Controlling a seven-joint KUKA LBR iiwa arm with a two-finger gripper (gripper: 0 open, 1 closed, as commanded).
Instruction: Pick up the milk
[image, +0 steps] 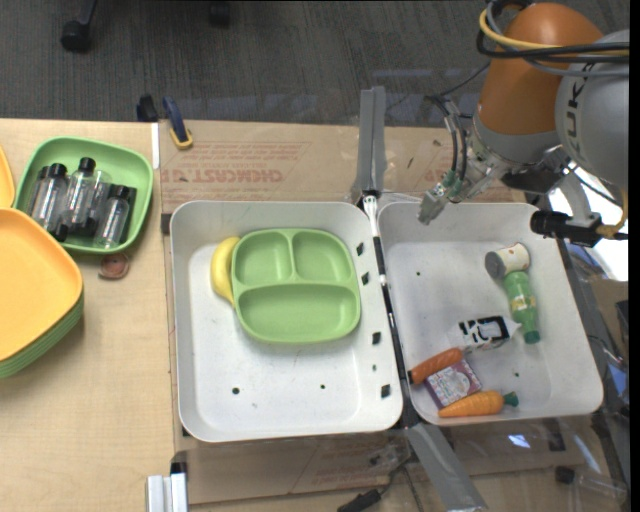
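Note:
The milk (485, 331), a small black-and-white carton, lies on its side in the middle of the right bin (560, 400). My gripper (436, 205) hangs over the back-left corner of that bin, well behind and to the left of the milk and not touching it. Nothing shows held in the gripper. The grey arm with its orange band (530, 70) reaches in from the upper right.
In the right bin a green bottle with a white cap (518, 290) lies just right of the milk. Two carrots (470, 404) and a purple packet (452, 382) lie at the front. The left bin holds a green divided plate (295, 285) over a yellow item (221, 268).

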